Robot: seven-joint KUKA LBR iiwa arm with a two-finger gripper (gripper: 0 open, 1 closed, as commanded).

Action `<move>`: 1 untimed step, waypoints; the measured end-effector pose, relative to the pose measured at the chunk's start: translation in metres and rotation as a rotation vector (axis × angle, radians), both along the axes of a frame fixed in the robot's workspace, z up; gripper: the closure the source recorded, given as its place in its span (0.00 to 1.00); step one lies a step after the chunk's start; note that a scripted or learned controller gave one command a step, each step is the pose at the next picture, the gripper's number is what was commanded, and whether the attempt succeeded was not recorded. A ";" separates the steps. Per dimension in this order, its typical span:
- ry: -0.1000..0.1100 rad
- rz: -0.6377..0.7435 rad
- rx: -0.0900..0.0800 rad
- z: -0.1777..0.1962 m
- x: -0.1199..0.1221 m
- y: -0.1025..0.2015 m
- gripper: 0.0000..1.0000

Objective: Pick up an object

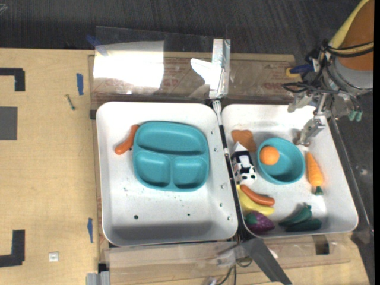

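- Purple grapes (259,221) and a dark green vegetable (301,217) lie at the near wall of the right bin (341,186), well below the gripper (311,128).
- Gripper hovers at the far right corner; finger state cannot be told, nothing visibly held.
- Carrot (314,172), just below the gripper, lies with its long axis running far-to-near, leafy end nearer the camera.
- Pick not yet done.

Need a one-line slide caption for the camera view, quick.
Pincer poised over right bin, near blue bowl holding an orange ball.
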State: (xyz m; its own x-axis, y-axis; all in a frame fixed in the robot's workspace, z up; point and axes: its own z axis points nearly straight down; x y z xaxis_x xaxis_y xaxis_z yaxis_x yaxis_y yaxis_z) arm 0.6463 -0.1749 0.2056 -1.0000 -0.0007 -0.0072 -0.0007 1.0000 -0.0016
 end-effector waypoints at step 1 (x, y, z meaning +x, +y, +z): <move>-0.004 0.063 -0.001 -0.114 -0.023 -0.027 0.00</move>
